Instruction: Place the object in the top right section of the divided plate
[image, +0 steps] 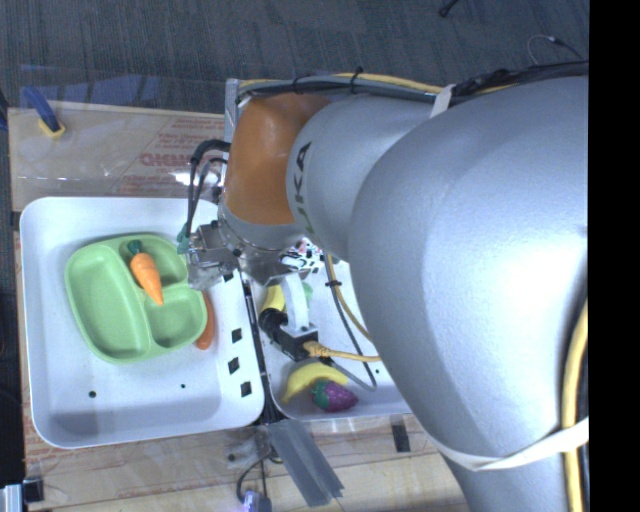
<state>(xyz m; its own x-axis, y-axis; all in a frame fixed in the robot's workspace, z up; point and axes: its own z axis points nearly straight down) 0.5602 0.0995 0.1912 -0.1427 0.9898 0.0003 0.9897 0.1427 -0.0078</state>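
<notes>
A light green plastic divided plate (105, 305) lies in the shallow white bin on the left (60, 400). A small orange toy carrot with a green top (146, 274) lies on the plate. It sits on the raised wall between the plate's top right part and the big part next to it, with its green end in the top right part and its thin tip pointing down toward the plate's middle. Nothing is touching the carrot.

Just off the plate's right edge, a thin orange toy (206, 325) lies on the white bin floor, touching the plate's rim.

The big grey robot arm with the orange band (262, 160) hangs over the plate's right side. Its gripper (205, 255) is just to the right of the plate, above the rim. I cannot tell how the gripper is set, because the arm hides it.

To the right of the plate, past the wall between the bins, the second white bin (300, 410) holds a yellow toy banana (310, 378) and a purple toy fruit with a green top (335, 397). They touch each other.
</notes>
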